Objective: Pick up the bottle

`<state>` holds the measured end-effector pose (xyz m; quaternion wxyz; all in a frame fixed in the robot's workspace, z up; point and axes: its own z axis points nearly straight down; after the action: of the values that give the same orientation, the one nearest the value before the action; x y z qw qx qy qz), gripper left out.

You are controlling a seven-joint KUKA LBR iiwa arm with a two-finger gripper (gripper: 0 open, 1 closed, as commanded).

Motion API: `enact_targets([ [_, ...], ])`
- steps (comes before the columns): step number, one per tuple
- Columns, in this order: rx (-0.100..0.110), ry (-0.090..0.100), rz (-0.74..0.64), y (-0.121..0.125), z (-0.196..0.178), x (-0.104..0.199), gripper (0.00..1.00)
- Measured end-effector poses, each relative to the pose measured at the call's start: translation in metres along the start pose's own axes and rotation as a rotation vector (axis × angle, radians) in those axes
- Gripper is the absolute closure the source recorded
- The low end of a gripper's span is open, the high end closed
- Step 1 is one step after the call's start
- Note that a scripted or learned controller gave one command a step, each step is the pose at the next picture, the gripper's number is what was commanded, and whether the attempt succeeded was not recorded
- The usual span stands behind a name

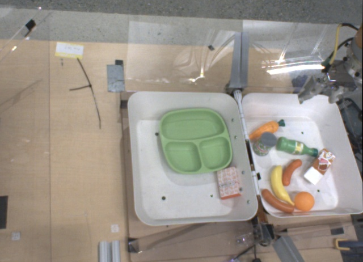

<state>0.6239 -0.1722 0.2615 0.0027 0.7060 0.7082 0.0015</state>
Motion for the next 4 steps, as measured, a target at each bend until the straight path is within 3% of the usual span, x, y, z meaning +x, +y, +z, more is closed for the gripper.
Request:
enact_targets([
  [1, 0.002, 0.0, -0.167, -0.015, 0.143, -0.036, 0.0],
  [2, 0.001, 0.001, -0.517, -0.077, 0.17, -0.021, 0.0],
  [3, -0.007, -0.003, -0.514, -0.074, 0.157, -0.022, 1.0],
  [4, -0.003, -0.001, -0.339, -0.003, 0.084, -0.006, 1.0],
])
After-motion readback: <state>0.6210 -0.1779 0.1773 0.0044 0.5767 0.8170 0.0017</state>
